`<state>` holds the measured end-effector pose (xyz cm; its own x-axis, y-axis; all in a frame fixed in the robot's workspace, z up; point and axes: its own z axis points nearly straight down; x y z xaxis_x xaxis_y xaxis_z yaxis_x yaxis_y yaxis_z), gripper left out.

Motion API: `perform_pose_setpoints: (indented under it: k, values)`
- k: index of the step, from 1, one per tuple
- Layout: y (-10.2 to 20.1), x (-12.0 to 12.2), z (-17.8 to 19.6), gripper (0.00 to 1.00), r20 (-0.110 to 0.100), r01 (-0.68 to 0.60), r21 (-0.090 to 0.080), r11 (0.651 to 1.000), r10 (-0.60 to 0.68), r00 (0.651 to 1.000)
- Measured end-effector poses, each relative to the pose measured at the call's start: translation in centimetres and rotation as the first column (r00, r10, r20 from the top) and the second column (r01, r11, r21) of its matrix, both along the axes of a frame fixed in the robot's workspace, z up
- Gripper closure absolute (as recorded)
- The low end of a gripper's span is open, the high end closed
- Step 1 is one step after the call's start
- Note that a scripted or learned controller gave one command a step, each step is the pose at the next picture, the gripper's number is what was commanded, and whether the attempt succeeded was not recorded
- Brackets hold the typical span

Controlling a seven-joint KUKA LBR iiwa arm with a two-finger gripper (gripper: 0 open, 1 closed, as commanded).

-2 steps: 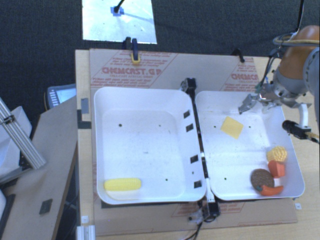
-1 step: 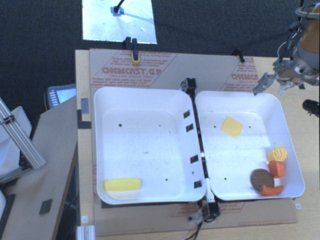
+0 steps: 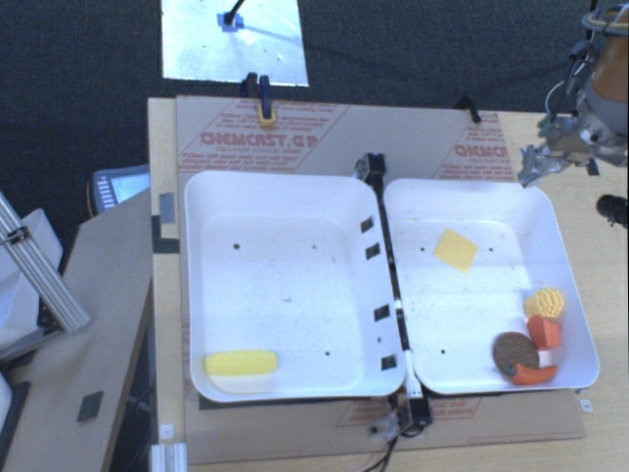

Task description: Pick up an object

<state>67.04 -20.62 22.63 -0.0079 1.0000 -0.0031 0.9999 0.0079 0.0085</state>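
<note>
The gripper (image 3: 536,168) hangs above the right bin's (image 3: 491,382) far corner; I cannot tell its state. The yellow square (image 3: 456,250) lies alone, flat; better it descends straight over it, away from the crowded corner.

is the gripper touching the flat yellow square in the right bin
Apart. The camera view shows the gripper past the bin's far right corner, bare white floor separating it from the yellow square.
</note>
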Motion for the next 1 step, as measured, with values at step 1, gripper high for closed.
perform_pose_setpoints:
  k: [1]
  values:
    - [1.34,-1.18,5.12,1.00,-0.001,0.002,0.001,1.000,-0.002,1.000]
